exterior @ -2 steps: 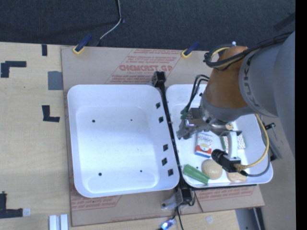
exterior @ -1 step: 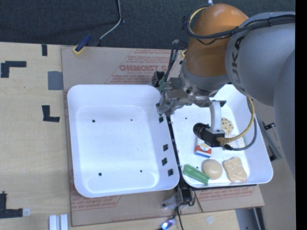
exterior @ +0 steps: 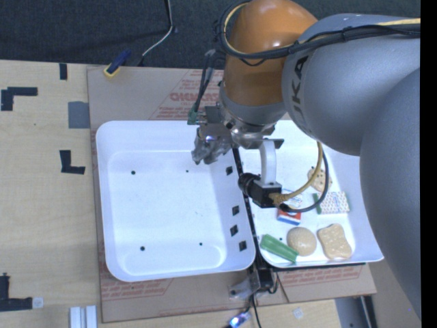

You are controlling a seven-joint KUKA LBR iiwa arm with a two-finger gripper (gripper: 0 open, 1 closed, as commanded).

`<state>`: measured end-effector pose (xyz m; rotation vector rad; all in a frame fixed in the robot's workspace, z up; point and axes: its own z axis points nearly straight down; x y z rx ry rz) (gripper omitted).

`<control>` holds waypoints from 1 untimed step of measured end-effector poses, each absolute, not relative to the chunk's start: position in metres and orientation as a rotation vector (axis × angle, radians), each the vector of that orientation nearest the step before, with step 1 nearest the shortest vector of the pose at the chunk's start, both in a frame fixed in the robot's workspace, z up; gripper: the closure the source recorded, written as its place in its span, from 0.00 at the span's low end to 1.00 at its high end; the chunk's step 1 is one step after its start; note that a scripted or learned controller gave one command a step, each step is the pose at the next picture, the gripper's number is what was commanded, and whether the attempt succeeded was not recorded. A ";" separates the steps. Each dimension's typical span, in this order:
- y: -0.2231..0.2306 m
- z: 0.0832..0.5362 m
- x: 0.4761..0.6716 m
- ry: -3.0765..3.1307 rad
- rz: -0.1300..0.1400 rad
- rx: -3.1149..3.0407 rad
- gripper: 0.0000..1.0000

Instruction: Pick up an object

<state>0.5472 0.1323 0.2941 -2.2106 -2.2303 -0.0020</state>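
Single fixed camera, mounted above bench, looks down at slant. Left bin (exterior: 164, 210) sits near frame centre, right bin (exterior: 355, 251) toward lower right, partly hidden. Arm (exterior: 328, 74) enters from right, close to lens, bulks large across upper right. Far edge of bench and dark floor run along top. Wooden benchtop (exterior: 41, 203) spans left side.

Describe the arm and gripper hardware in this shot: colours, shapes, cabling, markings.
The big smooth grey KUKA arm has rounded links, dark raised lettering partly visible on its casing, and a glossy orange dome-shaped band above the wrist. Below that sits a grey metal wrist flange with thin dark cables running alongside. The small dark metallic gripper has a green part on its side; finer detail is blurred.
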 end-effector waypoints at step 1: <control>0.151 0.292 0.591 -2.226 0.000 -2.219 1.00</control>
